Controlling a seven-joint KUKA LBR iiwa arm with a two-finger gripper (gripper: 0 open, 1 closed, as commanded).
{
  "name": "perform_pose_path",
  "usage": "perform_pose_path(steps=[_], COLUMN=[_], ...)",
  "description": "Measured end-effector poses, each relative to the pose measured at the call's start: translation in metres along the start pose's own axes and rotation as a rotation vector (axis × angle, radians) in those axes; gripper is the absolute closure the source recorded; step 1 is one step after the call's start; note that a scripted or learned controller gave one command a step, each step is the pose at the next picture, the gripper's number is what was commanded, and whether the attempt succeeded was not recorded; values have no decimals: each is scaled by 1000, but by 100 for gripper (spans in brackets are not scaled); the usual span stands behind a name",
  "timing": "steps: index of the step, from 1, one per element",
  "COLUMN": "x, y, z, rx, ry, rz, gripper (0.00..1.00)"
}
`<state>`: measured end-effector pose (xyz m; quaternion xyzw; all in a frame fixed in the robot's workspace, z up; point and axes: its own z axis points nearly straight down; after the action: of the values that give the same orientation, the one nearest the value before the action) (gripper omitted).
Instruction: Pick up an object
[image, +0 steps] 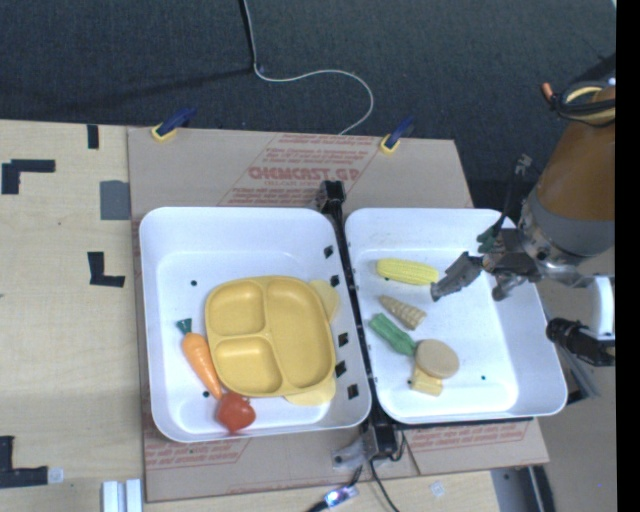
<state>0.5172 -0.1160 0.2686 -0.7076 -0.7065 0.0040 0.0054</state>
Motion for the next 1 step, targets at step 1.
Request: perform_pose_path(steps=[1], x=[0], y=[2], z=[-6], rx=[-11], ry=[-2], rz=[-3], gripper=[0])
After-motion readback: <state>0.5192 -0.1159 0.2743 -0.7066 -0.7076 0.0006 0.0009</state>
